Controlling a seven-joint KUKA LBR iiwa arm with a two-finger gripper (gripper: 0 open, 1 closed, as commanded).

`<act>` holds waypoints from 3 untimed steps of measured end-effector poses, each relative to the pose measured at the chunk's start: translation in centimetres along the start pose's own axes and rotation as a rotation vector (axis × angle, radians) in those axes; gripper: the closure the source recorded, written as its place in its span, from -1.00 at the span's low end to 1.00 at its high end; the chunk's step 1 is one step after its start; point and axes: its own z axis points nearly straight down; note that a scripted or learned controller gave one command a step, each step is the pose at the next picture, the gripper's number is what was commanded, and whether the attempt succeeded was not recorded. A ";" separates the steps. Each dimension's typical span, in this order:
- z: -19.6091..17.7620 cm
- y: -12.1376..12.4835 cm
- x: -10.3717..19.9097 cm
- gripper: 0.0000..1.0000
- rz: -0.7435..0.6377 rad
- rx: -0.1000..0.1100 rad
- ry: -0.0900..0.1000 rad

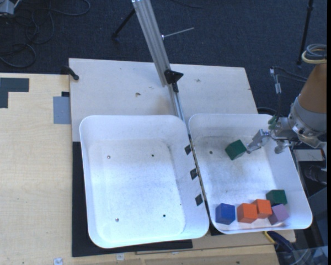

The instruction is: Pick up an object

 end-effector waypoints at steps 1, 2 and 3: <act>6.7 -4.2 3.8 -1.00 0.002 0.009 0.004; 10.4 3.5 6.1 -1.00 -0.002 -0.001 0.001; 10.6 5.5 7.7 -1.00 -0.001 0.000 -0.002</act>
